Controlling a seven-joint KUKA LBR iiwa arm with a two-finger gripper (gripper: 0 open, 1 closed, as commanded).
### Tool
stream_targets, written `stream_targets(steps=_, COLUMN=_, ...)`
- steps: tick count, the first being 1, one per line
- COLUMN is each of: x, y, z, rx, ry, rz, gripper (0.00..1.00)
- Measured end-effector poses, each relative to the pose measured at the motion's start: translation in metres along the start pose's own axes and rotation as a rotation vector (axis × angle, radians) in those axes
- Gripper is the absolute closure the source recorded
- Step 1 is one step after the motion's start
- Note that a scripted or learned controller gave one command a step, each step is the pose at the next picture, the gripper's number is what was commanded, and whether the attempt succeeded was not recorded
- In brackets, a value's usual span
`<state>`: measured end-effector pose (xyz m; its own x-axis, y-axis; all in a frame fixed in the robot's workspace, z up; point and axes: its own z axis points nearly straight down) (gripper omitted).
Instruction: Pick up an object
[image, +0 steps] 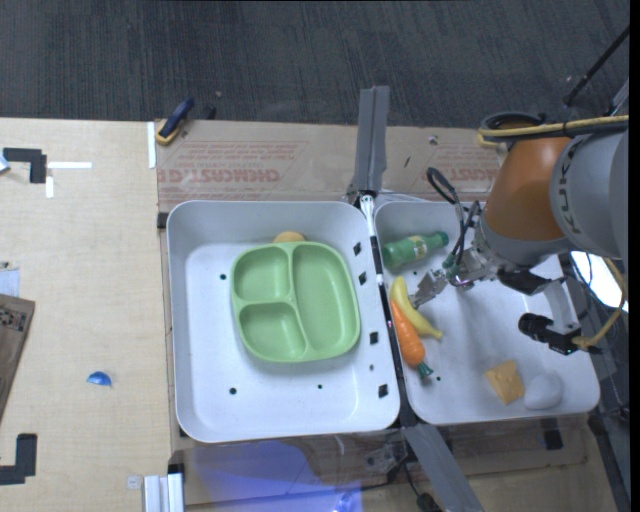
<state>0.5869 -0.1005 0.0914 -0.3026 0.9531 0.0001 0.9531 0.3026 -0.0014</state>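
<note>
My gripper (432, 287) hangs low in the right bin (470, 405), at its left half, reaching in from the right under the orange wrist band. Just left of its tip lies a yellow banana (412, 312), and an orange carrot (409, 340) rests against the banana along the bin's left wall. A green bottle (413, 247) lies on its side a little behind the gripper. A tan bread-like chunk (505, 382) and a pale round object (543, 391) sit near the bin's front right corner. I see nothing lifted off the bin floor.
The left bin (200, 380) holds a green divided plate (296, 300) with a small yellow-orange item (289, 238) behind it. A grey divider post (371, 140) stands between the bins at the back. Cables and a black clamp (545, 331) hang by the arm.
</note>
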Motion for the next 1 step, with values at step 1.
stream_targets(steps=1, x=-0.0010, y=-0.0003, z=-0.0088, rx=0.000, ry=0.000, rz=0.004, gripper=1.00)
